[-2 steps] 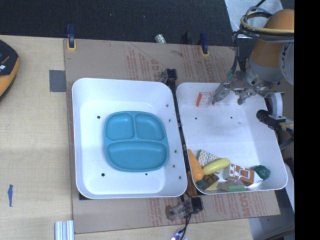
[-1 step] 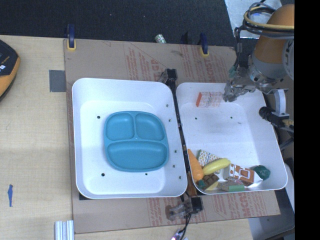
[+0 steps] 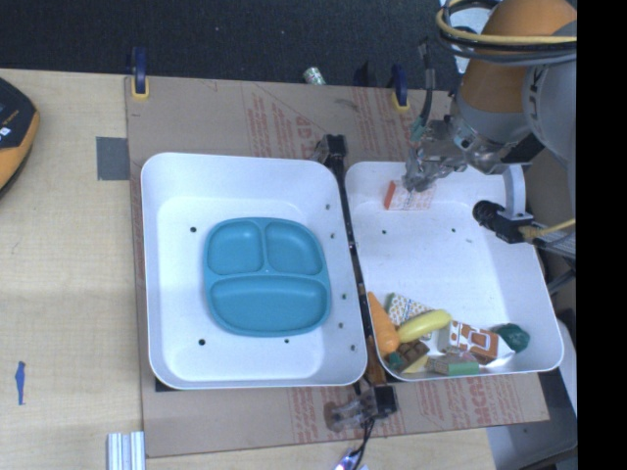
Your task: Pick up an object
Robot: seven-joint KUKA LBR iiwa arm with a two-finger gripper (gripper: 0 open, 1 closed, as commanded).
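My gripper [image 3: 423,171] hangs over the far left corner of the right bin [image 3: 460,253]. Just below it lies a small orange and white block [image 3: 400,198], partly covered by the gripper's tip. Along the right bin's near edge sits a pile of toys: an orange carrot [image 3: 383,327], a yellow banana [image 3: 423,324], a white and orange box [image 3: 472,341] and a dark green piece [image 3: 512,338]. Whether the gripper touches the block is hidden from this angle.
The left bin [image 3: 176,262] holds a blue divided plate [image 3: 266,274] at its middle. A black clip [image 3: 334,148] sits between the bins at the far edge. The arm's orange band [image 3: 519,27] and grey body stand over the bench's far right.
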